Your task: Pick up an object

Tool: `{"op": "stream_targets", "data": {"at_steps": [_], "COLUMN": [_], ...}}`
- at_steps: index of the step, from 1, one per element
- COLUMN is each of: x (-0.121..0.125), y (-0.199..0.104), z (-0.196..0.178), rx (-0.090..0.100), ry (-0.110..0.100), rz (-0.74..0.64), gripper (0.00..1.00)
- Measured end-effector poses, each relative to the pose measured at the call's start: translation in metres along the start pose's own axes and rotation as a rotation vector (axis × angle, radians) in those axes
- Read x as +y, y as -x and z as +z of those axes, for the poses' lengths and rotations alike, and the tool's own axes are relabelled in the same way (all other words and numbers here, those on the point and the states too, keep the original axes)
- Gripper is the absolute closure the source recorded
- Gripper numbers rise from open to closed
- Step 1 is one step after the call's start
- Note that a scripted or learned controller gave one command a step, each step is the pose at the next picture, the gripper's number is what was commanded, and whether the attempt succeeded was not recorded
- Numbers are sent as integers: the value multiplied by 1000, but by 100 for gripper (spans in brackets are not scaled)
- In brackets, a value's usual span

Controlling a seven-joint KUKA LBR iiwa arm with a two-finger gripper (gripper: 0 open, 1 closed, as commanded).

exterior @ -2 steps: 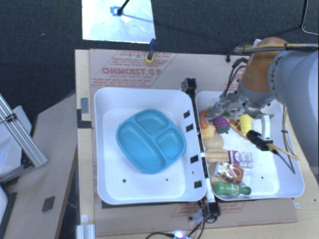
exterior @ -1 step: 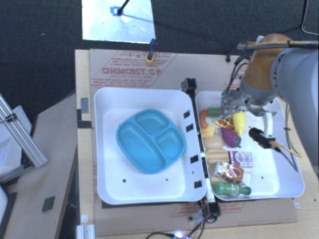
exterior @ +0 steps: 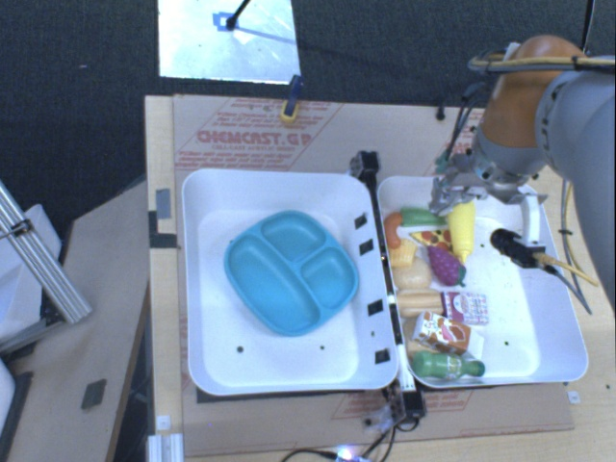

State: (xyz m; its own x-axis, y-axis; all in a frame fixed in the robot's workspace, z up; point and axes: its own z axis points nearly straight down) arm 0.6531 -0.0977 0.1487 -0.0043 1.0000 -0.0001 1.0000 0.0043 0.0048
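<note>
Red lettering is printed on the brown cardboard sheet [exterior: 252,133] laid over the worktop [exterior: 106,248]; "CHEMCAST" can be made out, followed by letters that look like "GP", with smaller lines beneath that are too fine to be read. A small red and white packet [exterior: 466,307] and an orange and white carton [exterior: 441,333] are seen well below the pincer, but their print is too small to be read.

The pincer [exterior: 449,198] is lowered over the far part of the right bin [exterior: 558,345]. Whether its fingers are wide or narrow cannot be told, and nothing is seen held between them.

Just beside the pincer, on its lower right, a yellow corn cob [exterior: 462,228] is stood on end, pale at the tip. Below it a purple bunch of grapes [exterior: 445,265] is laid. A green vegetable [exterior: 422,217] is found just left of the pincer, and an orange piece [exterior: 393,229] further left. A green bottle [exterior: 446,365] is laid at the near rim, well apart from the pincer.

In the left bin [exterior: 221,354], far to the pincer's left, a blue divided plate [exterior: 291,270] is set.
</note>
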Motion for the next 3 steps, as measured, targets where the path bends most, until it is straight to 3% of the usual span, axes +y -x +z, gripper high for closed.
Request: {"op": "stream_targets", "data": {"at_steps": [1, 2, 3], "x": [2, 4, -50], "y": [10, 10, -21], "z": [-52, -77, -77], "rx": [-1, 0, 1], "ry": [2, 0, -8], "rz": [2, 0, -1], "gripper": [100, 100, 100]}}
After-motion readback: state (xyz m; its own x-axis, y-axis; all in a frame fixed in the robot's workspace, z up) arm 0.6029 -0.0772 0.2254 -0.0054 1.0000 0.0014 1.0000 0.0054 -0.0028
